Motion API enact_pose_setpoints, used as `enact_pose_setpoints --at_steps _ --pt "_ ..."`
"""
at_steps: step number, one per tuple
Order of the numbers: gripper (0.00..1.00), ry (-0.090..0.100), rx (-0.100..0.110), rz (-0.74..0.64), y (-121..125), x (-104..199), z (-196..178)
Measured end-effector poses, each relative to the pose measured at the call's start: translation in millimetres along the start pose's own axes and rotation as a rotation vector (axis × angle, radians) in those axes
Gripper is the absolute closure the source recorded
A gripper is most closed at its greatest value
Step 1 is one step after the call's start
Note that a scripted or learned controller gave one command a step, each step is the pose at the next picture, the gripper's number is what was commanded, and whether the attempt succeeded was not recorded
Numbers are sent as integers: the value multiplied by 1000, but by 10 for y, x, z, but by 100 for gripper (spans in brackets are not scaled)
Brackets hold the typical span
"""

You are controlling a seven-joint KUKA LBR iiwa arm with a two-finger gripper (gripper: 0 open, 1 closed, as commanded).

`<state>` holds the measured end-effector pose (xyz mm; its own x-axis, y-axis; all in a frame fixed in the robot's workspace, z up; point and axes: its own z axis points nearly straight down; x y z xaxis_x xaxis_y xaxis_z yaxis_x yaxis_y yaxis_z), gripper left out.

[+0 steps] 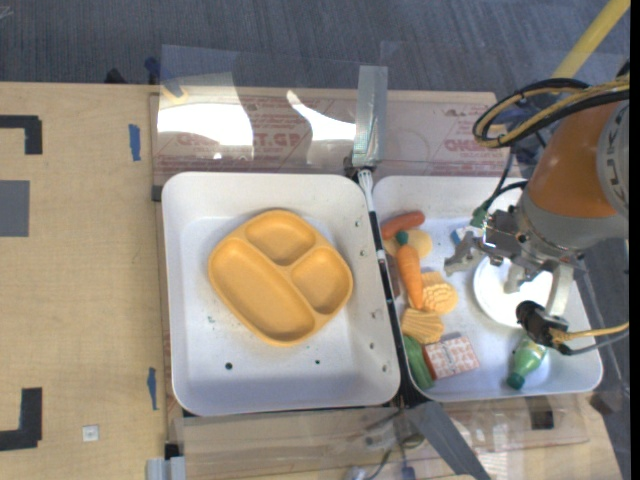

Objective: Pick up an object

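Observation:
My gripper (497, 260) hangs over the right bin (580, 373), above a white round disc (503, 296). Toy foods lie along that bin's left side: a red sausage (403, 223), an orange carrot (408, 273), a yellow corn piece (439, 296), a yellow ridged piece (422, 324), a green piece (416, 360) and a small red and white box (454, 354). A green bottle (525, 363) lies near the bin's front right corner. Nothing can be seen held in the gripper.
The left bin (190, 298) holds a yellow divided plate (281, 275). A raised divider (382, 268) separates the two bins. Black and yellow cables (520, 108) loop off the arm at the right. Cardboard bench surface (70, 268) extends to the left.

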<state>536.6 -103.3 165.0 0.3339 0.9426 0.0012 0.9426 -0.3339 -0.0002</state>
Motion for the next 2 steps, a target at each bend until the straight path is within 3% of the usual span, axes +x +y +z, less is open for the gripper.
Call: enact_pose_setpoints --at_steps 1,2 --pt "0 0 -13 -100 517 -185 749" --pt "0 -1 4 -53 1421 -109 794"
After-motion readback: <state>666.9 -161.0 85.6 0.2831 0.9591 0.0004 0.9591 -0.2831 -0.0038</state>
